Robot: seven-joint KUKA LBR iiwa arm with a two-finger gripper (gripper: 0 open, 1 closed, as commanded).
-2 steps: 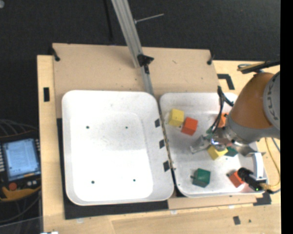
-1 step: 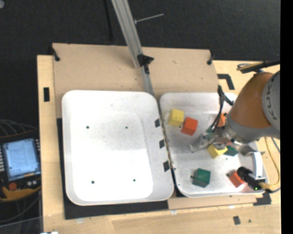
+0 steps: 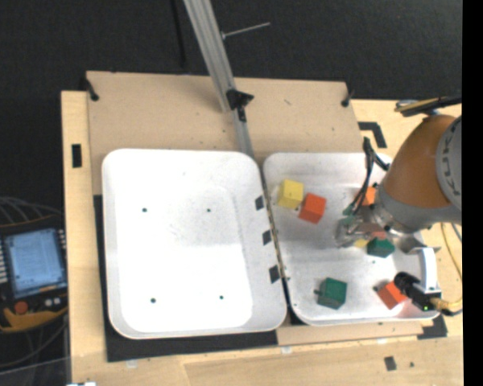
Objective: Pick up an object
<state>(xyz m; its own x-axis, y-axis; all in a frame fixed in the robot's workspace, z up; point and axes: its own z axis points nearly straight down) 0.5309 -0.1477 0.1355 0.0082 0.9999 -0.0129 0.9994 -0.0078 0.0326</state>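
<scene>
While the arm reaches in from the right, these are the points for doing the pick well:

Arm: the grey arm with the orange band (image 3: 414,167) hangs low over the right bin (image 3: 306,308), near its right side.

Gripper: the gripper (image 3: 356,233) is down at the floor of the right bin, just left of the wrist.

Fingers: I cannot tell if they are released or clenched; the metal parts are small and blurred, and nothing is clearly seen between them.

Nearest thing: a small green block (image 3: 379,248) lies just beside the gripper, at its lower right, partly under the wrist. I judge this is the likely target, but contact cannot be confirmed.

Other things: a yellow block (image 3: 291,193) and an orange block (image 3: 312,208) touch each other in the upper part of this bin; a bigger green block (image 3: 332,292) is near the front wall; one more orange block (image 3: 390,295) is at the front right, beside a black piece.

Left bin: the left bin (image 3: 117,240) is not involved in this step.

Advice: center the fingers over one block alone, close fully before lifting, then rise straight up and slowly.

Risk: the small green block may be pushed aside instead of being taken, because it sits off the gripper's middle.
</scene>
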